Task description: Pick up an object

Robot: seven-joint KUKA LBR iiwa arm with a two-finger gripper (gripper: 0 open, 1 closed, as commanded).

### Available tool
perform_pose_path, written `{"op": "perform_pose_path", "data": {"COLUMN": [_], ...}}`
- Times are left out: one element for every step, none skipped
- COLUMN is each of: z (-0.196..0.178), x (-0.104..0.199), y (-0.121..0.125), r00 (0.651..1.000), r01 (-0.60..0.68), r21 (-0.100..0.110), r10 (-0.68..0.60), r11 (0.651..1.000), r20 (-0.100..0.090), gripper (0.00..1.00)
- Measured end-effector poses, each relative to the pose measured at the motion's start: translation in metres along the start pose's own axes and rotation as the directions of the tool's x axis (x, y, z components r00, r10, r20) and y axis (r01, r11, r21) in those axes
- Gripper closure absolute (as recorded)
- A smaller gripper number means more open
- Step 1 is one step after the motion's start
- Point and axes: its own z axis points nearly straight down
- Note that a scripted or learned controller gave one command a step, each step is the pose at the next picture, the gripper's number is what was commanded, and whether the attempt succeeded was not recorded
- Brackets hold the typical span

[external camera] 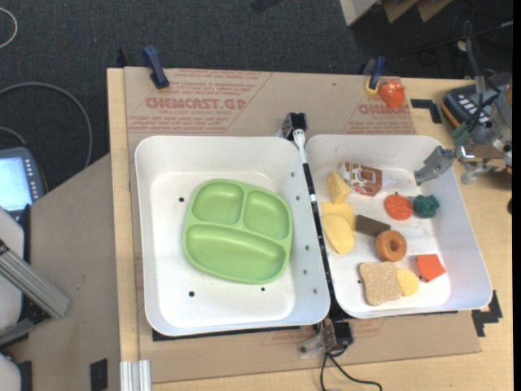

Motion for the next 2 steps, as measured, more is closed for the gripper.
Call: {"op": "perform_pose_path", "data": {"z": [-0.149, -0.241], "x": [-0.037, 0.04], "y": [-0.007, -0.05], "r00": [1.0, 1.0], "r01": [-0.002, 0.008], "r21": [-0.018, -0.01], "r10": [0.002, -0.008], "r11": [1.0, 1.0], "r20": [0.009, 0.001], "gripper": [0.0, 0.0]}}
